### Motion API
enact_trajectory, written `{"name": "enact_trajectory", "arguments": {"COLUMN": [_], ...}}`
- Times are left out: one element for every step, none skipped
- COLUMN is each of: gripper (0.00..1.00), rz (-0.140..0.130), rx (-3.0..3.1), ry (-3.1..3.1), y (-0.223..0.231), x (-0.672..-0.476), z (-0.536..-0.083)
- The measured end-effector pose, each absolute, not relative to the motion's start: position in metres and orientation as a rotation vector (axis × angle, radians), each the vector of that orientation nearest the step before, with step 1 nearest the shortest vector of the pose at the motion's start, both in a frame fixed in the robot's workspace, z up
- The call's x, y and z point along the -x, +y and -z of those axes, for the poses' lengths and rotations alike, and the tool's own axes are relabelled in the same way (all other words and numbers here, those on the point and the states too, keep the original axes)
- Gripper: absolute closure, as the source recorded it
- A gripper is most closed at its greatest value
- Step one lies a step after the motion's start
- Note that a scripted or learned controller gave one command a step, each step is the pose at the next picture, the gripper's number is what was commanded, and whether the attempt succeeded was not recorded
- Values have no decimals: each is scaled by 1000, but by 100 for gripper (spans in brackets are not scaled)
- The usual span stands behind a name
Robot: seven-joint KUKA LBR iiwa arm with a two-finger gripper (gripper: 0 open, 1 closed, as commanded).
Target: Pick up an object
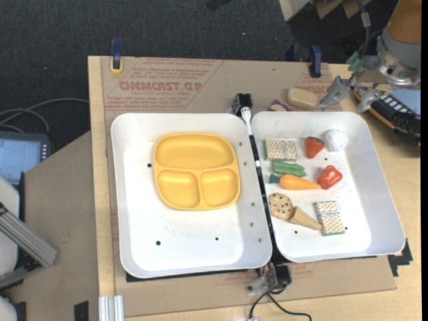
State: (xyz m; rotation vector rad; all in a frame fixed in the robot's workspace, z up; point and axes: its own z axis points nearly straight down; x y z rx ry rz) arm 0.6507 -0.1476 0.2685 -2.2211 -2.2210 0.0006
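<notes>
Two shallow white bins sit side by side on the table point(100, 179), their inner rims touching along a dark seam down the middle. The left bin point(134, 233) carries a yellow divided plate point(196, 170) set toward its far half, leaving bare white floor along the near edge and both sides. The right bin point(374, 199) holds the small things, bunched toward its left and middle: a patterned cracker point(281, 150) at the far left, a green pod point(288, 168) and a carrot point(299, 183) just below it, a strawberry point(313, 146) and a white ball point(336, 139) near the far rim, a red pepper point(329, 176) in the middle, and a cookie point(281, 206), a cone point(304, 219) and a second cracker point(330, 217) toward the near edge. The bin's right side and near right corner are bare floor. The arm point(404, 25) hangs beyond the far right corner, and the hand point(351, 89) is outside the bin's far rim, above the table; whether its fingers are apart or together I cannot tell. A tan block point(302, 98) lies on the table just left of it.
</notes>
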Motion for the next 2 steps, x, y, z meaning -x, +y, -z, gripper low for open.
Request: {"name": "enact_trajectory", "arguments": {"gripper": [0, 0], "rz": [-12, -16], "rx": [2219, 2222], "ry": [-2208, -2216], "y": [-181, -179], "x": [-610, -654], "z": [-141, -83]}}
